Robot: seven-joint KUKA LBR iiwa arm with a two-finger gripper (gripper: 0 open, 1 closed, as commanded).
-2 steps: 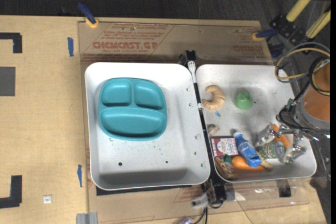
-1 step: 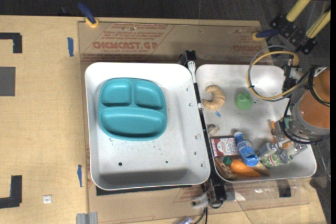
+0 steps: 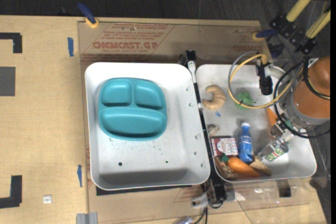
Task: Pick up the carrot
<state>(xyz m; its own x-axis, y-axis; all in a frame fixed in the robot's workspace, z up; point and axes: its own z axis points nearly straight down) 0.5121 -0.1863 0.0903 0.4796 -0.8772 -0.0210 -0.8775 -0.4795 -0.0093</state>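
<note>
Gripper [image 3: 278, 140] low in right bin [image 3: 307, 165], grip state unclear; carrot [image 3: 242, 166] nearby; plywood bench [image 3: 42, 113].

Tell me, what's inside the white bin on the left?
A teal divided plate lies inside the left bin, with dark specks on the bin floor. What lies under the plate is covered.

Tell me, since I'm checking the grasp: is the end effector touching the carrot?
Apart. The camera view shows the end effector over the right bin's right side, with bare bin floor between it and the carrot near the front wall.
</note>
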